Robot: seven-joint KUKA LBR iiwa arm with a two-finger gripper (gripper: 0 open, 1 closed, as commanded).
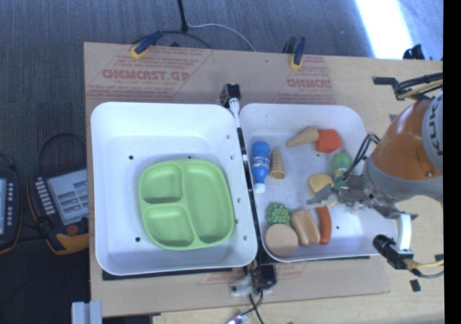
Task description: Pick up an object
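Note:
The right bin (353,119) holds several toy foods: a blue bottle (260,160), a ridged cone (276,163), a tan wedge (302,136), an orange-red piece (328,140), a green piece (341,162), a yellow piece (320,183), a green bumpy piece (278,213), a bun (305,227), a red sausage (324,224) and a round tan loaf (281,240). My gripper (337,194) hangs low over the bin's right side, just right of the yellow piece and above the sausage. Its body hides what lies under it.
In the left bin (108,135) lies a green divided plate (187,202). A black bracket (231,93) sits at the top of the rim between the bins. Two clamps (146,44) (295,52) grip the board's far edge. The orange-banded arm (410,150) covers the right bin's right rim.

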